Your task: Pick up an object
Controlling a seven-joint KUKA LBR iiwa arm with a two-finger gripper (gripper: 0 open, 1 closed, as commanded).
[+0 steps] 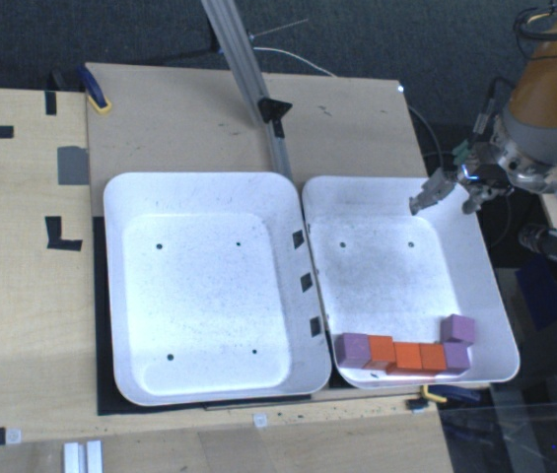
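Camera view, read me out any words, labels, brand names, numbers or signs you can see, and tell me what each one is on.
No text can be read anywhere in this view.
Black tape marks on the wooden bench: plain shapes, no letters.
Small dark tabs on the wall where the two bins meet: too small to tell if anything is printed.
Purple and orange blocks in the right bin: plain faces.
Gripper and arm: no marking legible.

We have one fixed camera mounted above the bench (209, 101), looking down at a slant and far enough back to take in both white bins whole: left bin (204, 190) and right bin (485, 294) side by side. Dark floor (377, 18) runs along the top of our view, and the arm (539, 106) enters from the right edge.
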